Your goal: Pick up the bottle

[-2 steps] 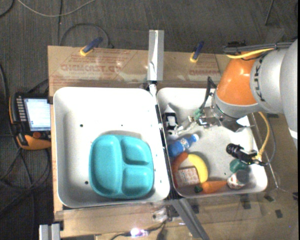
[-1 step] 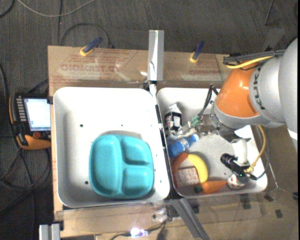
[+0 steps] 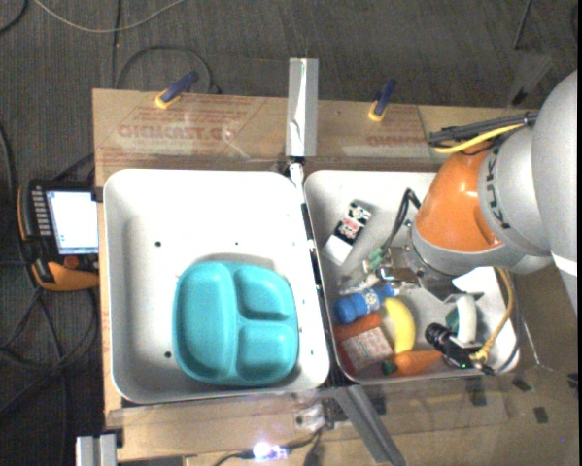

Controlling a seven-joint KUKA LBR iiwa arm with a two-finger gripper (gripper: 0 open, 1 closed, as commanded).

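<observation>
Bottle [image 3: 358,306] in right bin [image 3: 322,223]

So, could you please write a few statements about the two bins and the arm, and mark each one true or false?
1. The teal divided plate lies in the left bin. True.
2. The arm is above the left bin. False: it is above the right bin.
3. A yellow object lies in the right bin. True.
4. The teal plate is stacked on a blue object. False: the blue object is in the right bin.

right bin [image 3: 322,223]: crowded, arm [image 3: 465,212] overhead | left bin [image 3: 135,260]: open around tray [image 3: 236,322]
</observation>
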